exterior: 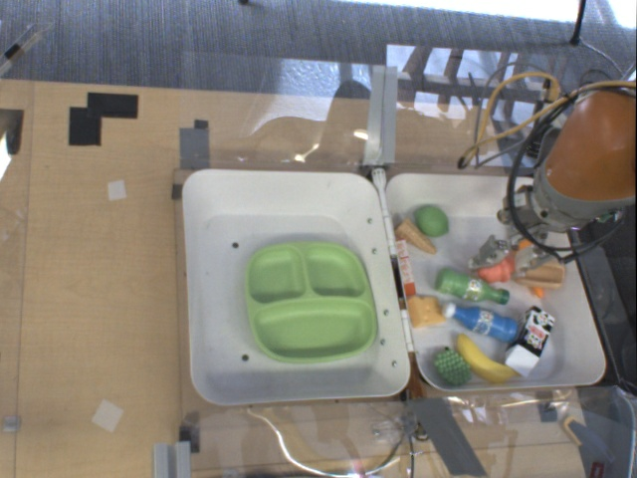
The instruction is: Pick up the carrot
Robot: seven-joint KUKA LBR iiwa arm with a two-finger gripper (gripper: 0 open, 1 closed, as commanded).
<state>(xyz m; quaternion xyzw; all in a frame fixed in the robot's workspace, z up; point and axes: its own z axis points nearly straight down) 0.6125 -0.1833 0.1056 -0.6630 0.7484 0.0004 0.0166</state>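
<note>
The carrot (497,270), small and orange, lies in the right bin (587,366) just above the green bottle (471,288). My gripper (508,255) is low in that bin, directly over the carrot's far end. It looks open, with one grey finger (490,249) to the carrot's left and the other to its right. The orange-banded wrist (587,152) hides the bin's back right corner.
Around the carrot lie a tan bread piece (543,273), a lime (431,219), a wedge (415,237), a blue bottle (485,323), a milk carton (535,331), a banana (486,360) and a cheese block (425,312). The left bin (214,217) holds a green divided plate (311,299).
</note>
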